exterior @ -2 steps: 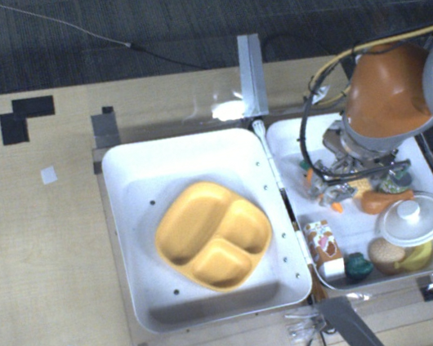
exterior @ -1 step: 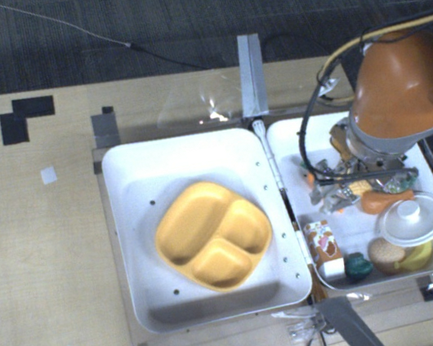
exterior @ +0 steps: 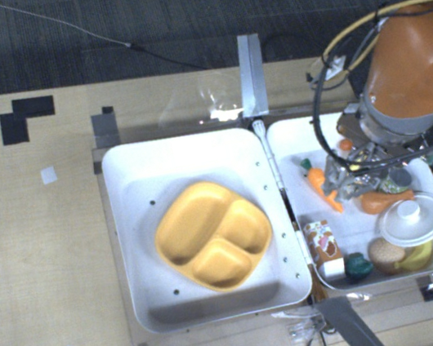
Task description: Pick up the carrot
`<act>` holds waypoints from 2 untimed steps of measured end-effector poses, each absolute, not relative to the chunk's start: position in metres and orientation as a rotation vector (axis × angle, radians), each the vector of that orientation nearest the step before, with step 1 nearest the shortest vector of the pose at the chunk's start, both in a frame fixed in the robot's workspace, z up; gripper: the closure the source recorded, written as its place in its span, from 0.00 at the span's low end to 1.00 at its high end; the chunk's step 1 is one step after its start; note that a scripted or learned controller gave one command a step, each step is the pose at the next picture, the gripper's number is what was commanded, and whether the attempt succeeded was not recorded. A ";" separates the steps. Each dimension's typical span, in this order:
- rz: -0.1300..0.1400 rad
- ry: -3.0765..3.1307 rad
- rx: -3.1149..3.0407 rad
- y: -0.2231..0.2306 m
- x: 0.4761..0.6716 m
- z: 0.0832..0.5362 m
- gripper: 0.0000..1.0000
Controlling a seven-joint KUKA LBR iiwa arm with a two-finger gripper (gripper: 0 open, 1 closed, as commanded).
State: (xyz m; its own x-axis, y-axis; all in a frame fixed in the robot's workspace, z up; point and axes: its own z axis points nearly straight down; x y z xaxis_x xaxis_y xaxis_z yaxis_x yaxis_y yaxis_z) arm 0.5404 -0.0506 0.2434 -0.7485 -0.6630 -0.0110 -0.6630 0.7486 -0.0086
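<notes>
1. The bench (exterior: 45, 281) carries two white bins side by side, so anything picked from one can go straight across to the other.
2. The arm (exterior: 417, 62) reaches in over the right bin's (exterior: 279, 149) far right corner, its bulk covering that part of the bin.
3. The left bin (exterior: 152, 303) holds a yellow tray (exterior: 211, 234) at its middle, probably set there to receive things.
4. The right bin is crowded: a white lid (exterior: 410, 222) near its right wall, a box (exterior: 323, 241) by its left wall, and a green piece (exterior: 359, 266) at the near edge.
5. The gripper (exterior: 360, 177) hangs low mid-bin, just right of the carrot; how far it is open I cannot tell.
6. The carrot (exterior: 318, 181) lies near the bin's left wall, seemingly not gripped.
</notes>
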 end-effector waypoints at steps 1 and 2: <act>0.004 2.971 -1.007 0.010 0.496 0.184 1.00; -0.010 2.850 -1.294 -0.048 0.506 0.270 1.00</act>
